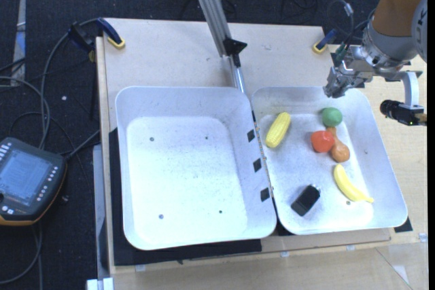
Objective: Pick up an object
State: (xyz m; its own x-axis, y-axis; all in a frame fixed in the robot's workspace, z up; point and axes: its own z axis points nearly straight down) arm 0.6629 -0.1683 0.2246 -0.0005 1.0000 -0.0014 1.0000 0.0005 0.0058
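My claw [338, 88] hangs over the far edge of the right bin [380, 146], just beyond the green ball [332, 116]; I cannot tell from here how it is set. Nothing I can see sits in it. In that bin lie a yellow corn cob [278, 130] near the left wall, a red piece [323, 140] touching an orange one [340, 153], a banana [351, 185] (nearer the front), and a black block [306, 200]. The left bin [129, 105] sits beside it on the bench [177, 51].
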